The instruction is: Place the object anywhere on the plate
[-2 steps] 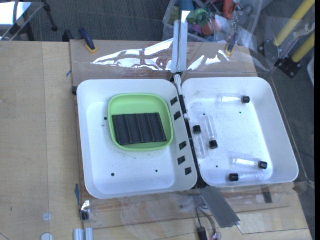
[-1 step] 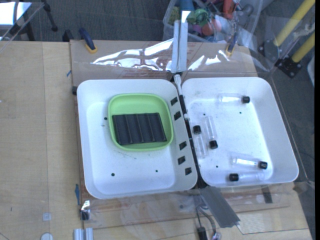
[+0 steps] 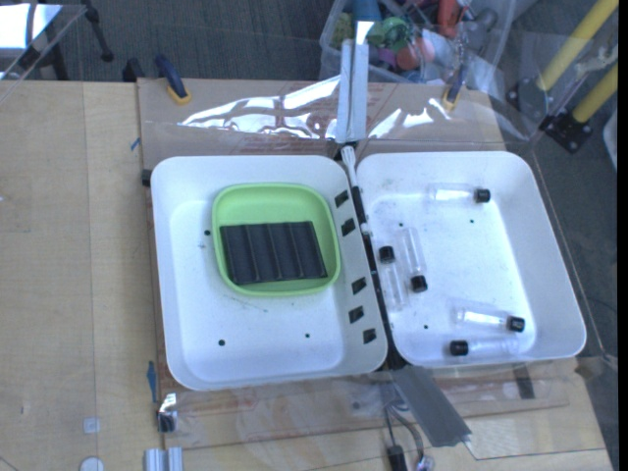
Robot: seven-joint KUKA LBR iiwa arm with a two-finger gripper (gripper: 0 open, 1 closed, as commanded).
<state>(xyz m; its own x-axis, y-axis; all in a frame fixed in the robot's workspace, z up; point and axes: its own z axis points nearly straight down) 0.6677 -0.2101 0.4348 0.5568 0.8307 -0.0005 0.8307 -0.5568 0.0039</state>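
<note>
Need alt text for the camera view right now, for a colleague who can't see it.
A green plate holding a dark ridged block sits in the left white bin. The right bin holds five clear tubes with black caps, scattered flat, such as one near its back.

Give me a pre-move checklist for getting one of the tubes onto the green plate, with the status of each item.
1. Plate in place: the green plate sits flat in the left bin. Ok.
2. Room on the plate: a dark ribbed block covers most of its floor, leaving just the rim area bare. Not ok.
3. Objects available: clear tubes with black caps lie in the right bin, such as one near the back and one near the front. Ok.
4. Easy pick: the back tube lies apart from the others. Ok.
5. Crowding: two tubes lie close together by the divider. Not ok for a clean grasp.
</note>
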